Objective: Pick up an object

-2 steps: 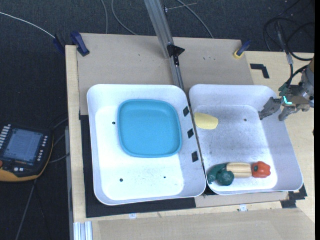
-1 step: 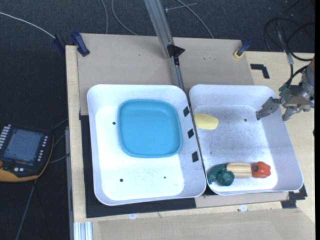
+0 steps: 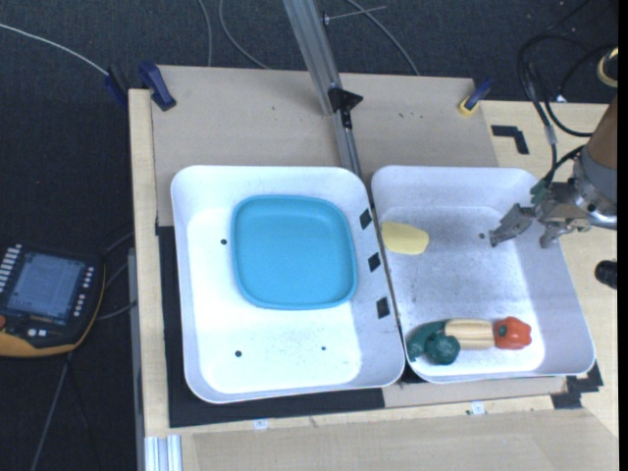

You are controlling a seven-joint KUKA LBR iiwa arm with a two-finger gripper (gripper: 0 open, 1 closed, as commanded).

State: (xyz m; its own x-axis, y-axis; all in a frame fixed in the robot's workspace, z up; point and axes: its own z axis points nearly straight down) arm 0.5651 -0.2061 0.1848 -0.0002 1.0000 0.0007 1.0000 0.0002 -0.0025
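The wooden bench (image 3: 294, 116) carries two shallow white bins side by side, and a grey metal rail (image 3: 316, 42) runs down from the top of the view to the seam between them. The left bin (image 3: 201, 361) holds a large light-blue square plate (image 3: 294, 251), lying flat near its middle. The right bin (image 3: 461, 189) holds the smaller things: a pale yellow piece (image 3: 404, 237) lies near its left wall, just beside the seam, and along the near edge a row of three sits close together, a dark green lump (image 3: 433, 345) at the left, a tan cylinder (image 3: 469, 334) touching it in the middle, and a red tomato-like piece (image 3: 511, 333) at the right end. The arm comes in from the right edge, and its gripper (image 3: 530, 229) hangs over the upper right part of the right bin, its two fingers spread apart with nothing between them, well apart from the yellow piece and from the row of three. A handheld controller (image 3: 44, 297) with a lit screen lies on the dark floor to the left of the bench, and blue clamps (image 3: 157, 84) grip the bench's far corners.
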